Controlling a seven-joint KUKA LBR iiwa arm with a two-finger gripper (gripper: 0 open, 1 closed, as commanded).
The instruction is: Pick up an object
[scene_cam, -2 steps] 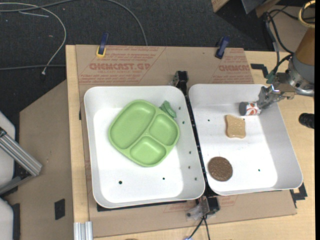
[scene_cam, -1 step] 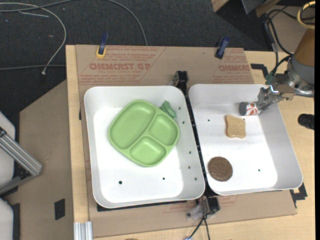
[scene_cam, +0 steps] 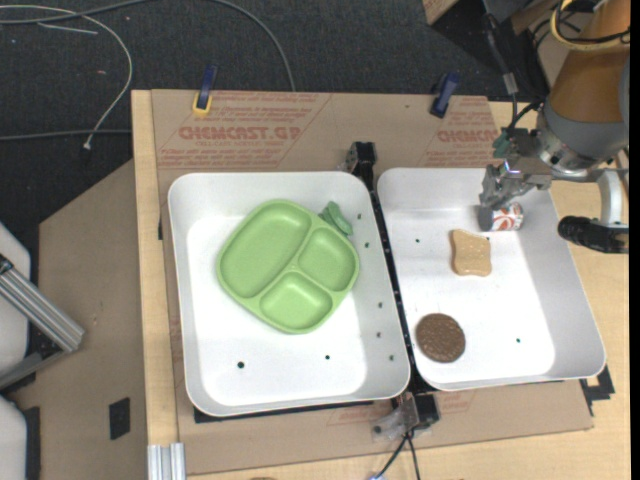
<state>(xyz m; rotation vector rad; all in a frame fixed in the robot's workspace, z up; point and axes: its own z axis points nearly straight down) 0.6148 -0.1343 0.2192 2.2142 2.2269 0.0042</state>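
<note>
— Nearest the lens, what sits by the front rim?
— Left bin has bare floor there; its green divided plate lies mid-bin, a small green piece touching its far edge.
— And rightward?
— Right bin holds a brown cookie near the front, toast above it, open floor around both.
— The hand?
— Gripper is at the far right, against a red-and-white object; grip unclear, I cannot tell.
</note>
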